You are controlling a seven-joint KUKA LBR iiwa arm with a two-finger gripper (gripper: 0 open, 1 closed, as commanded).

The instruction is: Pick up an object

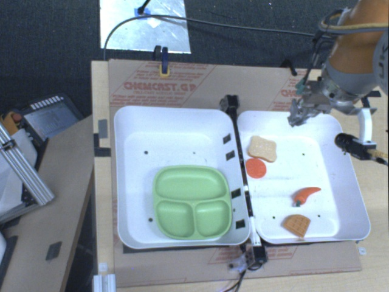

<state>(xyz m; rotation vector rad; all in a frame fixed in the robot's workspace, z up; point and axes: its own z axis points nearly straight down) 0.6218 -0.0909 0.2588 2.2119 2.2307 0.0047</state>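
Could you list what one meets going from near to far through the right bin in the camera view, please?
Waffle → chili → tomato slice → bread → gripper, over the bin's far edge.

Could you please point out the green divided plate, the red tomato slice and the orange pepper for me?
green divided plate (182, 188): camera view, on the rib below its large compartment.
red tomato slice (256, 168): camera view, centre of the disc.
orange pepper (306, 194): camera view, middle of its body.
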